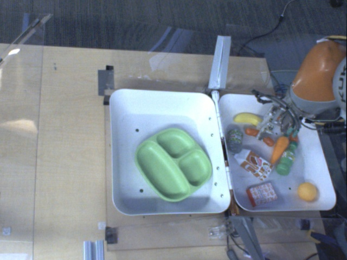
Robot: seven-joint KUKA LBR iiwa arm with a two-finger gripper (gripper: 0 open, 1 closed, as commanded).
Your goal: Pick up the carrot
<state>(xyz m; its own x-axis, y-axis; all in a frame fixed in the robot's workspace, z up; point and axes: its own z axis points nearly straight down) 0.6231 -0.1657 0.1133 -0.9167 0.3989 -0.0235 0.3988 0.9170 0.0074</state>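
While the gripper (279, 124) hovers over the upper middle of the right bin (324, 169), you want to settle the approach before closing. The metal fingers are a tangle of glints from this height, and you cannot tell whether they stand apart or together, so confirm that first. Nothing is visibly caught between them.

Take the carrot (279, 148) as your landmark. It lies just below the gripper, near the bin's middle, with a green bottle (287, 160) touching or nearly touching its right flank and a small orange-red piece (268, 141) just to its upper left. A yellow banana (247, 118) sits further up and left, a printed packet (255, 164) down and left, and an orange fruit (307, 192) well down and right.

The carrot's long axis runs on a slant, upper right to lower left; the broad end looks to be at the upper right beside the gripper and the taper points lower left, though the glare makes that a judgement. Set the jaws across that axis, at the thicker half, and keep clear of the bottle
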